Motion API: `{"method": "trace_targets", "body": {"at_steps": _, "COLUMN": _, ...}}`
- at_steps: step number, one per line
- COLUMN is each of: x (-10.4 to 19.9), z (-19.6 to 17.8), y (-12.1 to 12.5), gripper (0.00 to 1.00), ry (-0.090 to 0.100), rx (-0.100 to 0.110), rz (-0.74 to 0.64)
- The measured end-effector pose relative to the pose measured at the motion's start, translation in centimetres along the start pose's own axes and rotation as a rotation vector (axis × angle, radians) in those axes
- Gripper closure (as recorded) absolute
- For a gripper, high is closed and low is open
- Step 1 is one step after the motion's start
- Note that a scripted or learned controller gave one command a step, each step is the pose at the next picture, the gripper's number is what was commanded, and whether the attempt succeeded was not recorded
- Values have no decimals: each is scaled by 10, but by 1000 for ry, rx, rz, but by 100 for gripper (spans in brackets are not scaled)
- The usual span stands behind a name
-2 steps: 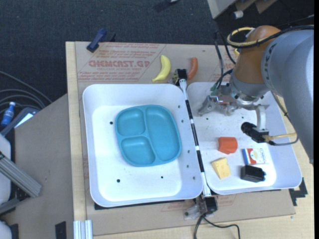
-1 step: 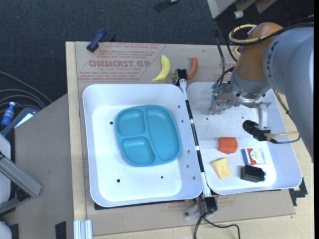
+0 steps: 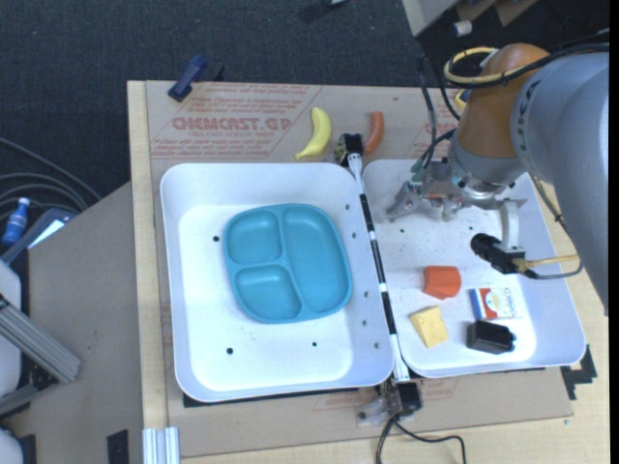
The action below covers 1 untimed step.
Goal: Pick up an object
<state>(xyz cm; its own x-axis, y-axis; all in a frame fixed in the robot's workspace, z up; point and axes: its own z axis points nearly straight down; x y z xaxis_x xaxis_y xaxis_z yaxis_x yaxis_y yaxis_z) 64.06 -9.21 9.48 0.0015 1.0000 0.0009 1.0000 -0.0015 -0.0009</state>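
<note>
Orange block (image 3: 442, 280) sits in the right bin (image 3: 553, 351), roughly mid-bin, with a yellow wedge-looking piece (image 3: 429, 326) just below it. To its right there's a small red, white and blue box (image 3: 494, 304), and a black chunk (image 3: 490, 336) near the bin's front edge. The gripper (image 3: 428, 201) hangs over the bin's far left corner, well apart from all four objects, nothing between its fingers. They look spread apart to me, though the wrist hides a good bit of them, so don't quote me. Over in the left bin (image 3: 184, 356) is a blue divided plate (image 3: 287, 260). Outside the bins, on the cardboard at the back, a toy banana (image 3: 315, 133) and an orange sausage-shaped thing (image 3: 373, 132) lie near each other.
</note>
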Motion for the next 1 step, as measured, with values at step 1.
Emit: {"method": "trace_targets", "body": {"at_steps": 1, "x": 0, "z": -10, "y": 1, "gripper": 100, "ry": 0, "rx": -2, "rz": 0}}
